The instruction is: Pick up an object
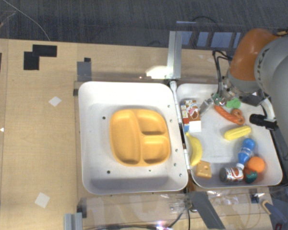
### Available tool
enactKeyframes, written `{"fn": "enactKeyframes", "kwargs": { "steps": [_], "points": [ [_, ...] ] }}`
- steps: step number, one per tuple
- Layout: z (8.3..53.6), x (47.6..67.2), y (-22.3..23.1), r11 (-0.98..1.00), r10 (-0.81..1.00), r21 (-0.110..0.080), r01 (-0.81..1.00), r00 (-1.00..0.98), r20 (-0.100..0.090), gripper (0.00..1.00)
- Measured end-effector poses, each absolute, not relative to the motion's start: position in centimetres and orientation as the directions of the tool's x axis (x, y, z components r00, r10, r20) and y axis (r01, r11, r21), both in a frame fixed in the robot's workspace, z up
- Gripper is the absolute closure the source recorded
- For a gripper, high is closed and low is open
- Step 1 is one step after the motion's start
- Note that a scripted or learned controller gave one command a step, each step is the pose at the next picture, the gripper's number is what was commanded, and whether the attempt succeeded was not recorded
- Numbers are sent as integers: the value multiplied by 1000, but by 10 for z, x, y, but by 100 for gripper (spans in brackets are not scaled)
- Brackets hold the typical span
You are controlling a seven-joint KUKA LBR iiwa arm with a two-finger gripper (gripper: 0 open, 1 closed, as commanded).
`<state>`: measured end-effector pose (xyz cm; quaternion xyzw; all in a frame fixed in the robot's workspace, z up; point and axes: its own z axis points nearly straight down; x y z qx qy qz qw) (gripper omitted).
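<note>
Dark grey carpet runs behind a pale wooden tabletop (33, 143) that carries 2 shallow white bins side by side. On the left, the larger bin (93, 176) holds a yellow divided tray (139, 137) with 3 compartments, lying flat near its middle. On the right, the smaller bin (274, 174) holds the loose things. A small printed carton (189, 110) stands against its left wall, with a white block (194, 126) just below it. A banana (196, 149) lies along the same wall, and a tan cheese wedge (204, 169) sits near it at the front. A yellow corn cob (237, 133) lies in the middle, a blue bottle (246, 150) beside it, an orange ball (255, 165) at the front right corner, and a can (231, 174) next to that. An orange carrot-like piece (229, 114) lies toward the back with a green piece (234, 103) touching it. The grey arm (278, 66) reaches over the back of this bin, its tool (222, 97) down just above the green and orange pieces. Whether the tool is open or closed cannot be told, nor whether it grips anything.
</note>
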<state>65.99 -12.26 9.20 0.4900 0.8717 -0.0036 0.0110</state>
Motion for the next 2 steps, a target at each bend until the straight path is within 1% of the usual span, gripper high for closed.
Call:
{"fn": "enactKeyframes", "kwargs": {
  "steps": [1, 2],
  "points": [
    [92, 660, -123, 520, 854, 4, 854, -520, -23, 0],
    [105, 663, -118, 527, 850, 15, 850, -526, -22, 100]
  ]
}}
